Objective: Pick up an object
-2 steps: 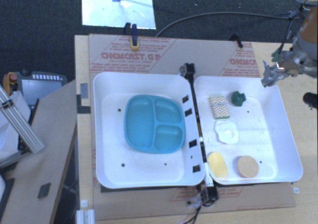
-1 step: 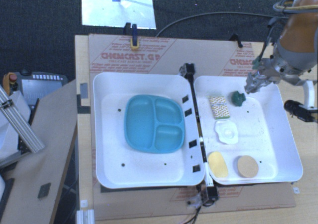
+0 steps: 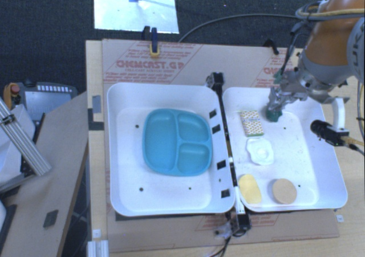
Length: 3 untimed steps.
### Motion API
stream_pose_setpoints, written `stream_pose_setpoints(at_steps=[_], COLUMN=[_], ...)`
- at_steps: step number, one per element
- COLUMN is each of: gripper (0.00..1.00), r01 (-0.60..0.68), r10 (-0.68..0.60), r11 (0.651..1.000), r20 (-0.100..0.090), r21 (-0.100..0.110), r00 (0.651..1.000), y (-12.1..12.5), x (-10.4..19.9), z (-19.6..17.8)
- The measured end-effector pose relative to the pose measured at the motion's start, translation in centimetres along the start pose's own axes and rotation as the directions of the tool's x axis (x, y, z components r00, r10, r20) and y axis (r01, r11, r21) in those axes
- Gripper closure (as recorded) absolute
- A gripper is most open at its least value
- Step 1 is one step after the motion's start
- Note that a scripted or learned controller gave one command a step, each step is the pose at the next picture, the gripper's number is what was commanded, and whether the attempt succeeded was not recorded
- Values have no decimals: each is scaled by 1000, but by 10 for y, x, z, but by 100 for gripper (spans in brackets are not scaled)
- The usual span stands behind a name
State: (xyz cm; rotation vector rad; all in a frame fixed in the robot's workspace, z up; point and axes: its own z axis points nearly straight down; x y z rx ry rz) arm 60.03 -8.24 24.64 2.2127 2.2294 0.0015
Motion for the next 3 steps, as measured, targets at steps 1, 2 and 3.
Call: stream_pose_setpoints(at_steps=[1,2,3], gripper=[100,100,100], r01=[2,2,2], r10=[-2,-2,-2], r11=[1000,1000,1000], r20=[-1,-1,-2], r21=[0,1,0], r00=[1000,1000,1000], y=[-4,-15,-23], x=[58,103,158], z=[3,16,18])
